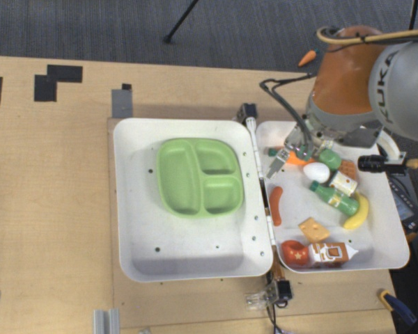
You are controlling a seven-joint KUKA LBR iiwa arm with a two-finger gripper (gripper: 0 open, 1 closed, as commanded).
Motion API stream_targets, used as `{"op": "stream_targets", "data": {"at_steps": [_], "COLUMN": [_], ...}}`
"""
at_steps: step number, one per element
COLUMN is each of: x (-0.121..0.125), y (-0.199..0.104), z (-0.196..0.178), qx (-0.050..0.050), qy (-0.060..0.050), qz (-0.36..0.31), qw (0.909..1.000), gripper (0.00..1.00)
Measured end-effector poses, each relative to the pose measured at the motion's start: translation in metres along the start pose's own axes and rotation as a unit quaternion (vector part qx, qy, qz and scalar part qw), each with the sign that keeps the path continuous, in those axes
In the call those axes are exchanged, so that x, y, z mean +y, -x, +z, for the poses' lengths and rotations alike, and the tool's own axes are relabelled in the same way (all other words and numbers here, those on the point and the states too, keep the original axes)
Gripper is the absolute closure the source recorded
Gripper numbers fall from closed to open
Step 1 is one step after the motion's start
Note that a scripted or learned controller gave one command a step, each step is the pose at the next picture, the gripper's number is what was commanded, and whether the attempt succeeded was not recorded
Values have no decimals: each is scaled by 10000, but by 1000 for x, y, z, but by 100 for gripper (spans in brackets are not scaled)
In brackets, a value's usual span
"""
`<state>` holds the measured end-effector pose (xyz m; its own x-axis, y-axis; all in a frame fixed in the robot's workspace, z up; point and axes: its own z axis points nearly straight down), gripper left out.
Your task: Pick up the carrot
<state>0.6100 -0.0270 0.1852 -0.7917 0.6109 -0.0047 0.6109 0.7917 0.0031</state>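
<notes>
The carrot [295,158] lies at the upper left of the right bin [390,256]; a short orange stretch and its green top [274,151] show. My gripper [285,157] hangs right over it, wrist tilted toward the bin's left wall. One pale finger [274,165] reaches down-left past the carrot, and the jaws look open around it. The wrist hides most of the carrot's body.
Close by in the right bin are a white egg [317,171], a green bottle [336,199], a banana [357,214], a red sausage [276,205], a cracker [313,228], a tomato [296,253] and a small carton [329,254]. The left bin [136,256] holds a green divided plate [198,176].
</notes>
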Motion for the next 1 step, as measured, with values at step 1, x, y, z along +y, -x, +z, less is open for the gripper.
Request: {"op": "stream_targets", "data": {"at_steps": [1], "x": [10], "y": [-7], "z": [0], "qx": [5], "qy": [0], "qz": [-706], "qw": [9975], "gripper": [0]}}
